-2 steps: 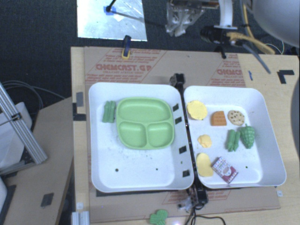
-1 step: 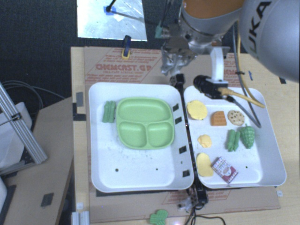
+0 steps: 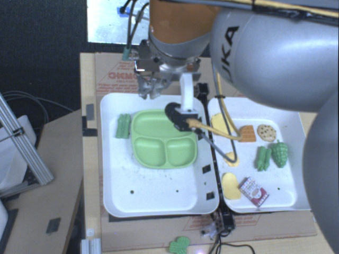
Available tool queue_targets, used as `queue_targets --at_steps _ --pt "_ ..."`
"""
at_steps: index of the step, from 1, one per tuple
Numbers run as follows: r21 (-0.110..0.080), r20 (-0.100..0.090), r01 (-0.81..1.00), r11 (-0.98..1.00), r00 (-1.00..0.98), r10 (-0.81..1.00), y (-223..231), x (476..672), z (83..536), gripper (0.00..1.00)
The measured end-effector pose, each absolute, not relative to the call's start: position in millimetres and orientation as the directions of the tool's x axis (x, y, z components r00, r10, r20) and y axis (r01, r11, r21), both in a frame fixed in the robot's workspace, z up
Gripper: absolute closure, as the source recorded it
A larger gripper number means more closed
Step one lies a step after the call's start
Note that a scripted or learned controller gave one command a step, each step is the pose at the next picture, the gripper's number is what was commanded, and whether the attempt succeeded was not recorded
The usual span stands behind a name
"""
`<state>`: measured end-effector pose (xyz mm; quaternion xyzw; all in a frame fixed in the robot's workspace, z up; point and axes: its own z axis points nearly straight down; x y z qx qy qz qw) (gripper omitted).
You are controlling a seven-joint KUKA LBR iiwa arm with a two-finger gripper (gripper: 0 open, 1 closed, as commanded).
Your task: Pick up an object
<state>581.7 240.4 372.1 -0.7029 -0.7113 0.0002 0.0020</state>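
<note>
My gripper (image 3: pixel 150 90) hangs over the far edge of the left bin (image 3: pixel 114 194), just behind the green divided plate (image 3: pixel 164 142) that lies in that bin. A small ridged green piece (image 3: pixel 123 126) rests to the left of the plate, a little forward and left of the gripper. Nothing shows in the gripper's grasp. The right bin (image 3: pixel 296 194) holds a round cookie (image 3: pixel 266 132), an orange cracker (image 3: pixel 247 134), two green vegetable pieces (image 3: pixel 262 158) (image 3: pixel 279 154), a yellow chip (image 3: pixel 230 186) and a red packet (image 3: pixel 254 191).
The big grey arm covers the upper right of the view and part of the right bin's far side. A yellow piece (image 3: pixel 219 123) lies at that bin's left wall. A green toy (image 3: pixel 180 244) sits on the cardboard in front of the bins.
</note>
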Motion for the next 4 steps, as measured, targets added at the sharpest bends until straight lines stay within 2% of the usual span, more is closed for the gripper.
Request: queue_targets --at_steps 1,2,3,4 --pt "0.001 0.001 1.000 0.003 -0.003 1.000 234.6 583.6 375.2 0.00" --pt "0.007 0.005 1.000 0.007 -0.007 1.000 234.9 535.8 449.1 0.00" --pt "0.004 0.002 1.000 0.009 -0.009 1.000 234.8 537.7 455.2 1.00" --pt "0.004 0.002 1.000 0.010 -0.010 1.000 234.8 537.7 455.1 0.00"
